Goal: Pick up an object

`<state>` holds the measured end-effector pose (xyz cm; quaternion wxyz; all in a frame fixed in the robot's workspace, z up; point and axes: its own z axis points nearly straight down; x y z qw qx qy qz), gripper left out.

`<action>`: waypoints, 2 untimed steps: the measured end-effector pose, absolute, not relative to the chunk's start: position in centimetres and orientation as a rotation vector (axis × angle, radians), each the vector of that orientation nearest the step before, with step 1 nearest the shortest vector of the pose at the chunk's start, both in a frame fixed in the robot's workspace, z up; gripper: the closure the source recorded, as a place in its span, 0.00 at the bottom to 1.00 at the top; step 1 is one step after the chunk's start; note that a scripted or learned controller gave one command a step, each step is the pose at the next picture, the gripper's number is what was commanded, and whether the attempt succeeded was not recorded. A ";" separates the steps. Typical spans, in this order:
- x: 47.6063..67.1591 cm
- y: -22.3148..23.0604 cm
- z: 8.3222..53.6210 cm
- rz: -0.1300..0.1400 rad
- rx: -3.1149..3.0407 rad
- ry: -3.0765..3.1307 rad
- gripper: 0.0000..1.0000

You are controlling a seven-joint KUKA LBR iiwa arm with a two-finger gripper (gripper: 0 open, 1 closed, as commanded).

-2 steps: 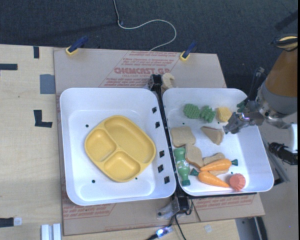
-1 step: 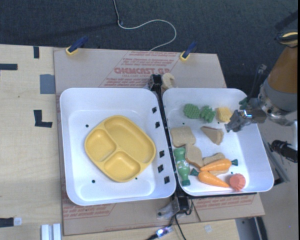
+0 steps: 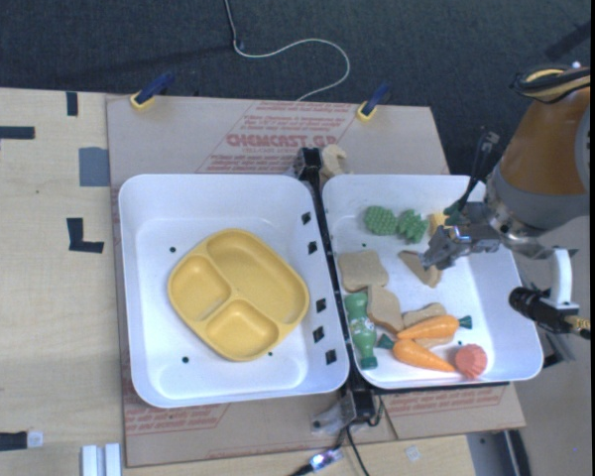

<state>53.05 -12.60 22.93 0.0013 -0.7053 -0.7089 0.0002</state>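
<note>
My gripper [image 3: 442, 251] hangs over the right bin [image 3: 506, 296], at about three o'clock from the bench's middle, with my grey arm and its orange band [image 3: 547, 79] reaching in from the right. I cannot tell how it is set, released or clenched; the tip is a dark blur against the white floor. Just below it, touching or nearly touching, lies a tan wedge-shaped piece [image 3: 422, 266], and I cannot say that I am grasping it.

At ten o'clock from my gripper sit two green bumpy pieces [image 3: 395, 222] side by side, near the bin's far wall. At eight o'clock lies a tan slice of toy bread [image 3: 362, 269], with a second tan slice [image 3: 386, 309] just beneath it. A green bottle-like piece [image 3: 359, 329] lies along the bin's left wall, at seven o'clock. Toward six o'clock two orange carrots [image 3: 429, 341] lie one above the other, the upper one beside another tan piece [image 3: 423, 313], and a red round piece [image 3: 470, 361] rests just beside the lower carrot's right end, near the bin's near wall.

The left bin [image 3: 144, 266], well away at nine o'clock, holds a yellow divided tray [image 3: 238, 293] with three compartments, set at a slant.
</note>
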 end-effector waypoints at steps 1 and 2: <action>52.9 -7.3 21.7 0.002 -2.213 -2.226 1.00; 52.1 -2.2 22.8 0.000 -2.211 -2.227 1.00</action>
